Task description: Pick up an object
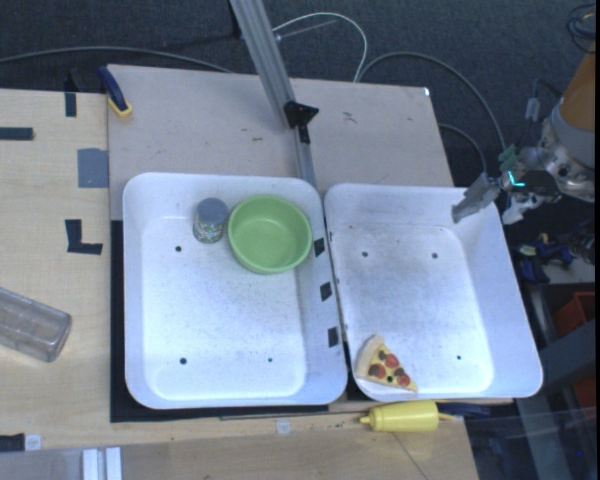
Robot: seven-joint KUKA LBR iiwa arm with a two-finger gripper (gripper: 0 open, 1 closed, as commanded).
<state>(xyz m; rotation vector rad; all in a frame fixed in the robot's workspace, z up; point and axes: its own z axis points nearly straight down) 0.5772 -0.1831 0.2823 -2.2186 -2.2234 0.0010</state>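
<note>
Pizza slice (385, 365), lower right bin, looked light, flat; we judged its crust edge graspable. Pincer (477, 202) state: we could not tell.

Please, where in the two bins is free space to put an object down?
Right bin: bare floor from the far wall down to the pizza slice at its near-left corner. Left bin: the near half is bare; its far part is crowded, with the green bowl beside the small can.

Slanted overhead view of both bins (140, 268)
</note>
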